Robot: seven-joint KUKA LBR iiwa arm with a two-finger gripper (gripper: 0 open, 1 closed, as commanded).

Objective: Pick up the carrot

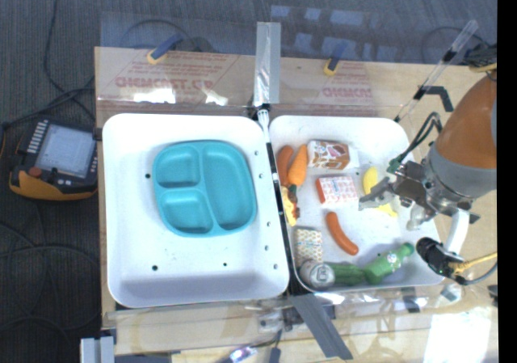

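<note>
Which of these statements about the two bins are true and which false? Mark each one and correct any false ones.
1. The carrot lies in the right bin, near the divider. True.
2. The blue tray sits in the right bin. False: it sits in the left bin.
3. The green bottle lies along the right bin's near edge. True.
4. The gripper is over the left bin. False: it is at the right bin's right side.
5. The carrot rests on the blue tray. False: it lies on the right bin's floor.
</note>
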